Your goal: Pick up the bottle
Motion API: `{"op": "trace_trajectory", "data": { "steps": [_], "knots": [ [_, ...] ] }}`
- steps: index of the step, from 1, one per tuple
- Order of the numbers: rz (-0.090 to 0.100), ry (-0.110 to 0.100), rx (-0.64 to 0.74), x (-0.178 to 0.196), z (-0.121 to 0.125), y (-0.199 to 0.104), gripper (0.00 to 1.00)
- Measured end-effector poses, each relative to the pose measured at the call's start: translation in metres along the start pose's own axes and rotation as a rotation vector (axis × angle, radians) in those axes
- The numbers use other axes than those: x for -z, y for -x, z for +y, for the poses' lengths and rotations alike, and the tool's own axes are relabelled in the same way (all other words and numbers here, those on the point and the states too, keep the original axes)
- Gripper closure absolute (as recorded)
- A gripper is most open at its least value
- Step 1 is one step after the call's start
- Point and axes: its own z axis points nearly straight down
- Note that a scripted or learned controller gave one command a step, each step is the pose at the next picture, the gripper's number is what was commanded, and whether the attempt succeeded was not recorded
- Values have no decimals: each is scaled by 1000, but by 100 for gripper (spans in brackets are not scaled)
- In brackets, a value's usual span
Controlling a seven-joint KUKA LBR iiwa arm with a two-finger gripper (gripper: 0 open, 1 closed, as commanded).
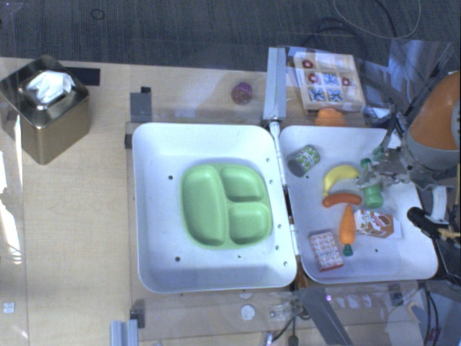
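Worktop (pixel 86 215) carries two white bins side by side. L bin (pixel 155 265) holds a green 3-section tray (pixel 227 204) at its centre. R bin (pixel 403 262) has all the small stuff. Arm (pixel 439 114) comes in at the R bin's 3 o'clock edge, w/ the orange band at approx 2 o'clock.

Off the bins: a brass box (pixel 47 114) w/ white tissue sits at the L bin's 10 o'clock, well apart. A picture board (pixel 328 78) lies at the R bin's 12 o'clock, beyond the rim.

In the R bin, from its centre:
- banana (pixel 340 174) just toward 11 o'clock
- carrot (pixel 347 225) at 6 o'clock, lying approx upright in the view
- sausage (pixel 341 199) near centre, betw. banana and carrot
- packet (pixel 374 223) at 4 o'clock, just beside the carrot
- checked box (pixel 325 249) at 7 o'clock
- can (pixel 304 158) at 10 o'clock, tipped on its side
- bottle (pixel 372 193), green, at 3 o'clock, just R of the sausage

The jaws sit right over the bottle, on its 12 o'clock side. You can't tell from here whether they're clenched or released, nor whether they touch the bottle.
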Motion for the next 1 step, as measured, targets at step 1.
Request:
{"op": "trace_trajectory", "data": {
  "steps": [1],
  "knots": [
    [-1,-6,-249,128,28,-39,100]
  ]
}}
